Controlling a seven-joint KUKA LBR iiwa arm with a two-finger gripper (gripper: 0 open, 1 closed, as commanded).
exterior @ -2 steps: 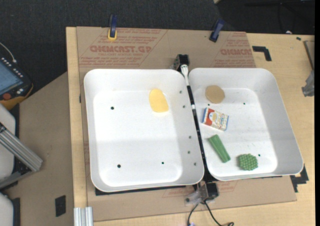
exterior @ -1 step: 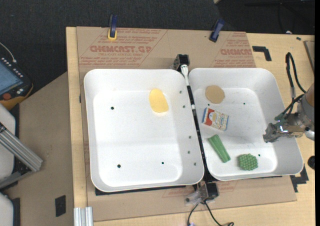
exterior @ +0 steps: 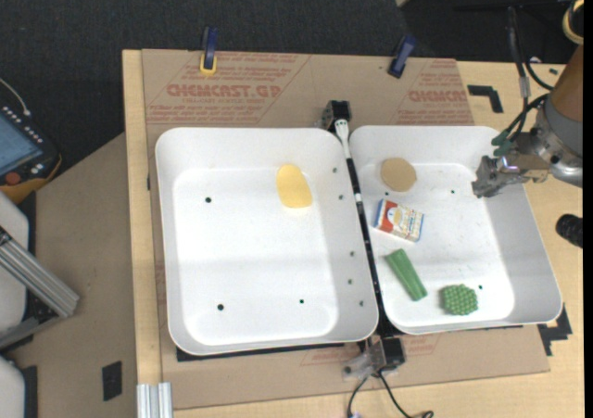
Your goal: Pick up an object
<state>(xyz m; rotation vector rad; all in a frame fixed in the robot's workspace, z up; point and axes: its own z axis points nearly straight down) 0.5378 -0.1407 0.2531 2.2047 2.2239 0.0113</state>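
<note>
Camera view, from above and at a slant. Reached in from the right with the gripper [exterior: 489,180] over the upper right part of the right bin [exterior: 545,268], near its rim. Stood apart from every object there. Nothing seen in its grasp; how far open, could not tell, too small and dark at that spot.

Lay in the right bin, from far to near: tan disc [exterior: 398,174], closest to the gripper yet still well apart from it; small printed box [exterior: 398,221] just below the disc; green stick [exterior: 406,274], set at a slant by the divider; green knobbly ball [exterior: 458,299] near the front rim. Lay alone in the left bin [exterior: 165,221]: yellow oval piece [exterior: 295,186], well apart from the arm.

Judged all as light. Looked flat and low, the disc, so hard to get under; better pinched across its edge. Seemed stiff enough, the box, to be taken across its short sides. Best taken across its narrow width at the middle, the stick. Probably soft and grippy, the ball, though liable to roll if nudged off-centre.
</note>
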